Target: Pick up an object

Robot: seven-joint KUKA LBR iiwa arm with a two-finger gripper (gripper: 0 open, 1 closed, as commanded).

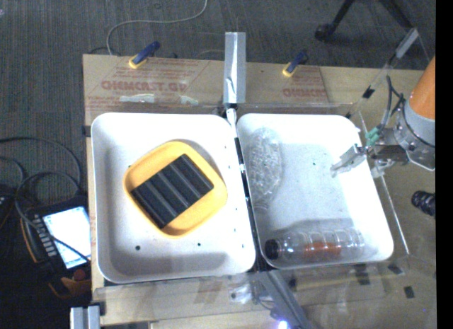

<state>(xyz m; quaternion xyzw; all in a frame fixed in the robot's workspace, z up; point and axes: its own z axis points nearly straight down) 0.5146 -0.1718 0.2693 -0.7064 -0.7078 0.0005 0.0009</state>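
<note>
1. White plastic, two shallow bins side by side: left bin [113, 250], right bin [318, 136].
2. Gripper [352, 158] over upper right part of right bin, near its right wall; grey wrist and orange band just off to the right. Nothing seen between fingers; whether spread or closed, cannot tell at this slant.
3. Clear plastic bottle [315, 244] lying flat along near wall of right bin. Dark cap end pointing left, toward the divider between bins; base toward right corner. Long axis left-right, roughly parallel to near rim. Reddish patch, perhaps a label, showing mid-body.
4. Key relation: bottle toward near edge from gripper and slightly left, well apart, bare bin floor between. Probable need: travel toward near rim, then fingers set across the bottle's short width, not along its length.
5. Crumpled clear plastic piece [265, 159] against left wall of right bin, long axis far-to-near, level with gripper but well to its left. Also a candidate; transparent, edges hard to read.
6. Yellow tray with black ribbed insert [175, 187] in left bin, turned diagonally, farthest from gripper.
7. Risk, as judgement: bottle round and close to wall, likely to roll or leave little room for the outer finger.
</note>
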